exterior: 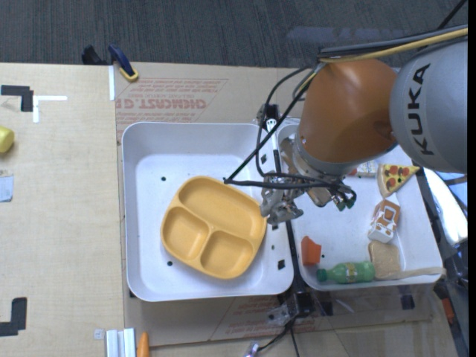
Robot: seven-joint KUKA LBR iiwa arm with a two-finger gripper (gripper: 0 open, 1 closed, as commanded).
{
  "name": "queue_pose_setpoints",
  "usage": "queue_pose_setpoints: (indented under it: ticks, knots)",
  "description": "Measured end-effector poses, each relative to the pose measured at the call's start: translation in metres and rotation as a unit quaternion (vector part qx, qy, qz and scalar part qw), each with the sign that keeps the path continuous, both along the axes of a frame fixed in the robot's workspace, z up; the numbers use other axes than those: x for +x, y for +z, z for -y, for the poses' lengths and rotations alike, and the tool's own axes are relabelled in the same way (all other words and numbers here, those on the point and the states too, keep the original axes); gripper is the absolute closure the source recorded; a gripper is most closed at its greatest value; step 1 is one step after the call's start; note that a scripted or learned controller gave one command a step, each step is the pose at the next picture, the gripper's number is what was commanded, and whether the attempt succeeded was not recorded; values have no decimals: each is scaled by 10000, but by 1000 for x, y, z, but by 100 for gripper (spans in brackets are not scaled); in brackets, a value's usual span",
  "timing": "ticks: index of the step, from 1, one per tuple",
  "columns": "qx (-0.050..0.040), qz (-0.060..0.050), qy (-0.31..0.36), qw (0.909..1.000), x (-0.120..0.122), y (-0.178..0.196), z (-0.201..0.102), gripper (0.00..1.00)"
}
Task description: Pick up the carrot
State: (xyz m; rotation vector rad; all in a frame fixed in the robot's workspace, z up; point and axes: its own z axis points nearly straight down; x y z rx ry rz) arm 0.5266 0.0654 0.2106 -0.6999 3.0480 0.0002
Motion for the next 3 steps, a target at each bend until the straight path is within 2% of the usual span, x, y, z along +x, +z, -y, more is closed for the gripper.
queue_pose_setpoints:
  ticks: [1, 2, 3]
  knots:
    - [-9, -66, 96, 9999, -6, -55, -77, 100]
    - [0, -58, -2308, 9730, -19, 0, -43, 100]
    - [2, -74, -3937, 9192, -49, -14, -75, 100]
